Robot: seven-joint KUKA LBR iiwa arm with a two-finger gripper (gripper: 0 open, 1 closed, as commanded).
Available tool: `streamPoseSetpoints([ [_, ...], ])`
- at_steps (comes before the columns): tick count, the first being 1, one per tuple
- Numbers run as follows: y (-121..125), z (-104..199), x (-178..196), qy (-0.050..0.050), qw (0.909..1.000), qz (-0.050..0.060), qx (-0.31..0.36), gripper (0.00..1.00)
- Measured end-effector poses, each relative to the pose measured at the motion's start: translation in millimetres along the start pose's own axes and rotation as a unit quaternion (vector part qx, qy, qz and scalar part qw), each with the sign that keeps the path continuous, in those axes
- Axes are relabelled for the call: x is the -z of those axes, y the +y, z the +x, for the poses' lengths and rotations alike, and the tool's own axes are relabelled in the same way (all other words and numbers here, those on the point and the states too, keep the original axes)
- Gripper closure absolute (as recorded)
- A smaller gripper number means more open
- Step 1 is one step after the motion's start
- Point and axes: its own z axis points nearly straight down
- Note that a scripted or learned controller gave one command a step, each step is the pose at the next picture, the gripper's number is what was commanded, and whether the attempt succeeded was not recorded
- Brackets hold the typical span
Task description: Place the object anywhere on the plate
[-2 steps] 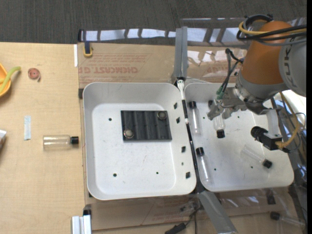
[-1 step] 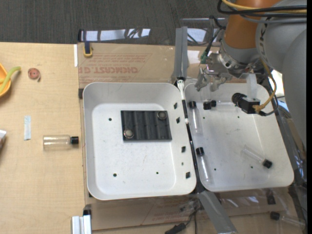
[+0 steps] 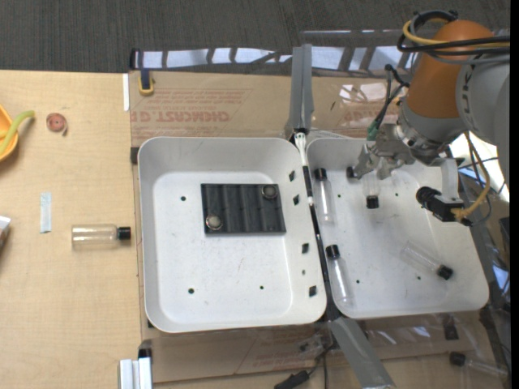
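Premises appear to be a robotics laboratory. Evidence: a KUKA arm (image 3: 454, 79) with exposed cabling over two white bins (image 3: 154, 217) on a cardboard-lined bench (image 3: 65, 298), grey carpet (image 3: 162, 14) behind, and clear vials (image 3: 99, 234), probably sample tubes, lying about.

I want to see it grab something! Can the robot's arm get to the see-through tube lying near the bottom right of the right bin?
Probably yes. The end effector hangs over the right bin, and the tube lies open on the bin floor with nothing on top of it.
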Motion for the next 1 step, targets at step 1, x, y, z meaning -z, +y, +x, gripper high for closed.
streamPoseSetpoints([
  [1, 26.5, -79.4, 47.7, 0.000, 0.9953, -0.002, -0.097, 1.00],
])
